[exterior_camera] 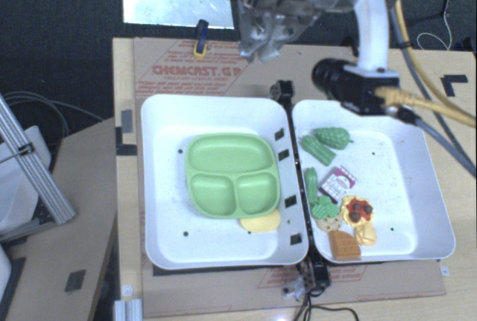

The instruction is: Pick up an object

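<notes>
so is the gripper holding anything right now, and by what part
Nothing is held. The gripper hangs above the bench behind the bins with nothing between its fingers; the green tray and the toy food lie in the bins.

cardboard sheet [186,70] under bins | yellow-blue clamp [200,39] on its far edge

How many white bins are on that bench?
2. The left bin holds a green divided plate with something yellow peeking out beneath it. The right bin holds a cluster of small toy foods near its left side.
</notes>
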Robot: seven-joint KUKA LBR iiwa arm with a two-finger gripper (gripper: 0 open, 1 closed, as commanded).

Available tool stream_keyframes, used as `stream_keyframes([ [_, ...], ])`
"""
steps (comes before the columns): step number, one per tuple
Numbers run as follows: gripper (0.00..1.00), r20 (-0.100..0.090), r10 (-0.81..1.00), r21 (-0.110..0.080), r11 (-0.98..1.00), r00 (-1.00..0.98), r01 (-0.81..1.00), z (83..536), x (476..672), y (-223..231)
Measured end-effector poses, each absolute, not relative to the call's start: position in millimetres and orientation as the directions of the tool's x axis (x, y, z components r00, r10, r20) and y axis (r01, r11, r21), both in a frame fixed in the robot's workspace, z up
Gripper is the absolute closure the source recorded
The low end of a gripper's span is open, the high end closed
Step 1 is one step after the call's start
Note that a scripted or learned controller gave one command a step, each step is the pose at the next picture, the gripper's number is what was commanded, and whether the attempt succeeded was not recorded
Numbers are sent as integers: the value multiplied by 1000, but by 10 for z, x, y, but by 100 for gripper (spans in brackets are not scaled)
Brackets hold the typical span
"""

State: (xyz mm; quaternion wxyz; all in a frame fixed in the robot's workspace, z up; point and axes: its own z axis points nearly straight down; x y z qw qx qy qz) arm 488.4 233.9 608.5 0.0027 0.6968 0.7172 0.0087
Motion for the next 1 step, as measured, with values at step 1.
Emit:
stream_keyframes([
  [1,100,9,999,18,31,-31,999,6196,4887,2336],
])
